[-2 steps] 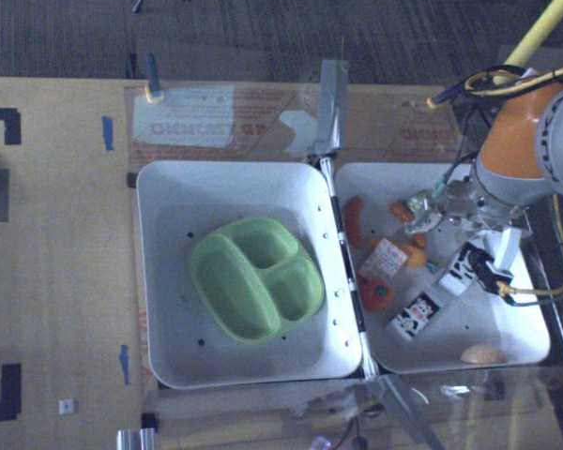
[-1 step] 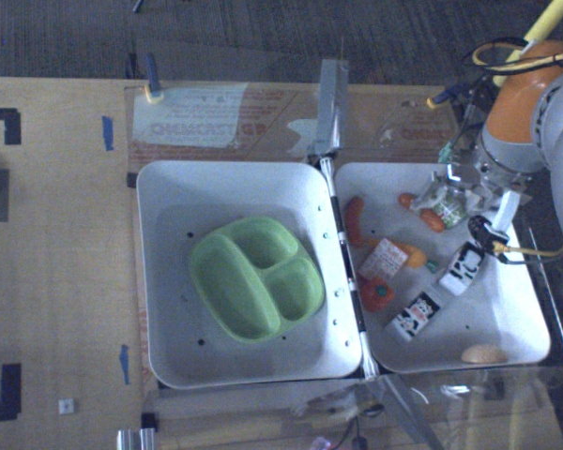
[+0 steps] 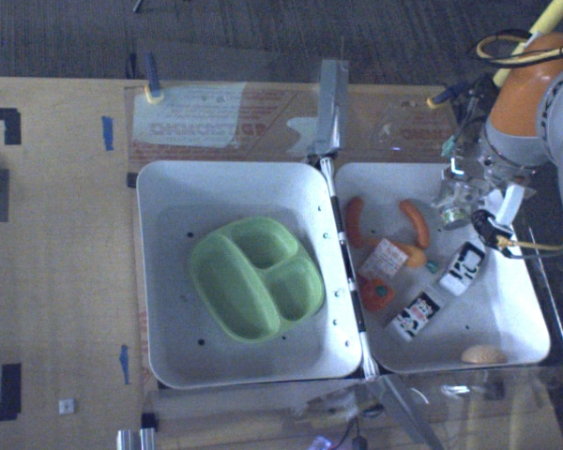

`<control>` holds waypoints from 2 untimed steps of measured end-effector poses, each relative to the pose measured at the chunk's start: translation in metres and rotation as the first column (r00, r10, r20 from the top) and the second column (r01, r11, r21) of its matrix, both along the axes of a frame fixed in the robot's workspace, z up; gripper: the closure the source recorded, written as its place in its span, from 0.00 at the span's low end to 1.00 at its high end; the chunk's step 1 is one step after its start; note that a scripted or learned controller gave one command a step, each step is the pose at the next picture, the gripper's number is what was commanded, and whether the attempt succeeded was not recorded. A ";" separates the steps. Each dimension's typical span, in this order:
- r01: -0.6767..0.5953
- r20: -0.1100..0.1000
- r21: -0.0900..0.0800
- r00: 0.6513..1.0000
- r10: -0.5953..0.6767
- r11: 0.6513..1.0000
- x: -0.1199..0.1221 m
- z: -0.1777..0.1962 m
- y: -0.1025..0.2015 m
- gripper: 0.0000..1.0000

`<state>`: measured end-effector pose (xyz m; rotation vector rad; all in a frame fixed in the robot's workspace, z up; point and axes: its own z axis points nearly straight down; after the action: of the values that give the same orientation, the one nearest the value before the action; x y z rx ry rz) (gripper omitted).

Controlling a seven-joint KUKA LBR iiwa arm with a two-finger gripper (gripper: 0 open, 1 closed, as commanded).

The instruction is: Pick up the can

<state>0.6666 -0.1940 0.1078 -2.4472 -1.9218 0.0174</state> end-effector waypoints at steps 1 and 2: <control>0.041 0.031 -0.018 0.999 -0.041 0.999 0.001 0.108 0.042 1.00; 0.042 0.030 -0.018 0.999 -0.041 0.999 0.001 0.108 0.042 0.00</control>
<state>0.6675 -0.1525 0.2154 -2.5129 -1.8903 -0.0016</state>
